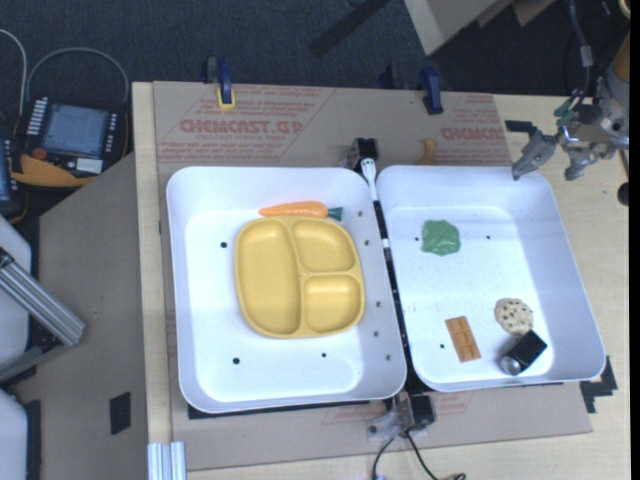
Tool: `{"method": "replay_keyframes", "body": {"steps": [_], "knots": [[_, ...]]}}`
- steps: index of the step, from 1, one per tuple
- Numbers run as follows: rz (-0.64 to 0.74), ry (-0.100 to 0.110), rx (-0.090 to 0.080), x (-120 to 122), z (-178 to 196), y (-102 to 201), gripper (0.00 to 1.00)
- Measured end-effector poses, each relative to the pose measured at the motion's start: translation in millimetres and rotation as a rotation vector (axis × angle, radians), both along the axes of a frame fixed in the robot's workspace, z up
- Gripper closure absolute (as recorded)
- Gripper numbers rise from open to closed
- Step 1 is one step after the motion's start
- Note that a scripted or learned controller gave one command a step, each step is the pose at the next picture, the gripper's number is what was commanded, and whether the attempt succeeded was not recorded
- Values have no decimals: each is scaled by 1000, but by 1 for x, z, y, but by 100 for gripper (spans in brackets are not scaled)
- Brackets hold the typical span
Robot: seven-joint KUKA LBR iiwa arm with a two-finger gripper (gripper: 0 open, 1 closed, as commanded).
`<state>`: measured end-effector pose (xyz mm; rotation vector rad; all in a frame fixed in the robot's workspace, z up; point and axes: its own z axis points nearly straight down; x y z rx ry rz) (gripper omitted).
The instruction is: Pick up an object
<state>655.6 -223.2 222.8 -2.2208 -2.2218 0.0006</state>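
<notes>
My end effector (553, 154) hangs open, apparently empty, above the right bin's (570, 243) far corner, clear of its candidates: green lump (440, 237), cookie (513, 314), wafer (462, 338).

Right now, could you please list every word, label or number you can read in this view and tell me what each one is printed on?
"CHEMCAST GP", in red, on the brown protective sheet of the board behind the left bin; the last letters are uncertain.
"CHEMCAST", partly legible, in red on the same sheet behind the right bin.
The lines of smaller red print around both: too blurred to read.
The handheld pendant's screen at the far left: too small to read.
</notes>
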Motion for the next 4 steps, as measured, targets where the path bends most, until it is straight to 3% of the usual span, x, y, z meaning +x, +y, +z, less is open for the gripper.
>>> {"method": "replay_keyframes", "body": {"steps": [2,3,4], "knots": [[0,6,2,-8,-107,4,0],[3,1,7,-6,-138,8,0],[4,-1,2,-6,-127,7,100]]}}
